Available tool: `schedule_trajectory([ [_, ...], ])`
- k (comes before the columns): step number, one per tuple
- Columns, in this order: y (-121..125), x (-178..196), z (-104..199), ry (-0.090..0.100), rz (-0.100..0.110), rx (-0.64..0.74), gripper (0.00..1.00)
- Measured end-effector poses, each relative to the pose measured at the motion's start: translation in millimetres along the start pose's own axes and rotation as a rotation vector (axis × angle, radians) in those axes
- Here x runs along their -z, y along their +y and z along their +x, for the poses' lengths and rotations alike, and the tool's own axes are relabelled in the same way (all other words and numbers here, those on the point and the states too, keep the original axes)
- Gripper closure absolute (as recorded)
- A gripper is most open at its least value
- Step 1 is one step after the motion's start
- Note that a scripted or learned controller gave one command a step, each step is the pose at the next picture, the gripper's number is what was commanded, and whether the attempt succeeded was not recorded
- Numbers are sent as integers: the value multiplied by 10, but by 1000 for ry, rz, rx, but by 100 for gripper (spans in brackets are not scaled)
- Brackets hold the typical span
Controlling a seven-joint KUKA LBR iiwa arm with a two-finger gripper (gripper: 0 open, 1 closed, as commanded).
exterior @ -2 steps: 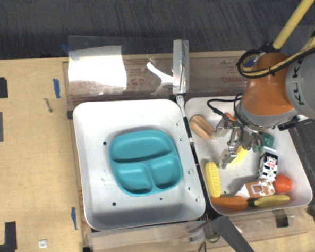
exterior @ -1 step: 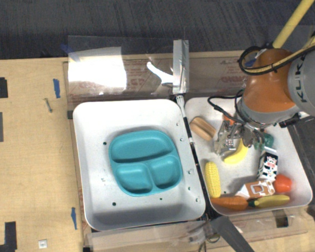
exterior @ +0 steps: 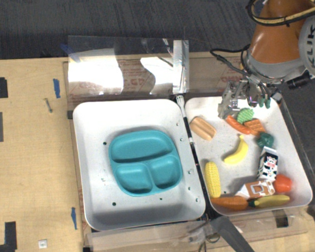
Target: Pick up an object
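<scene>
My gripper [exterior: 231,103] hangs over the far end of the right bin [exterior: 300,156], under the grey and orange wrist. Just in front of it and to its right lies an orange carrot with a green top [exterior: 245,121]. A tan bun [exterior: 203,128] lies to the gripper's lower left, near the bin's left wall. Further forward I see a yellow banana [exterior: 237,152], a corn cob [exterior: 212,179], a dark green piece [exterior: 265,139], a black-and-white carton [exterior: 268,164] and an orange-red ball [exterior: 283,184]. Nothing shows held in the gripper.
The left bin [exterior: 88,127] holds a teal divided plate [exterior: 145,162]. Along the right bin's front wall lie an orange sausage-like piece [exterior: 231,202], a small box [exterior: 257,188] and a yellow piece [exterior: 272,200]. A clear plastic sheet [exterior: 127,71] stands behind the bins.
</scene>
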State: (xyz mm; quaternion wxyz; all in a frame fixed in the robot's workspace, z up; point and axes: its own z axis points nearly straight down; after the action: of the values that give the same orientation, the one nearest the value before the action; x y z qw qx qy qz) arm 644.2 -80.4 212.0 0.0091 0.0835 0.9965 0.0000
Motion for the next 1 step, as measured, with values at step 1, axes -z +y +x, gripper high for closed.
schedule_trajectory([
  [1,364,588,-153,5,0,-176,100],
])
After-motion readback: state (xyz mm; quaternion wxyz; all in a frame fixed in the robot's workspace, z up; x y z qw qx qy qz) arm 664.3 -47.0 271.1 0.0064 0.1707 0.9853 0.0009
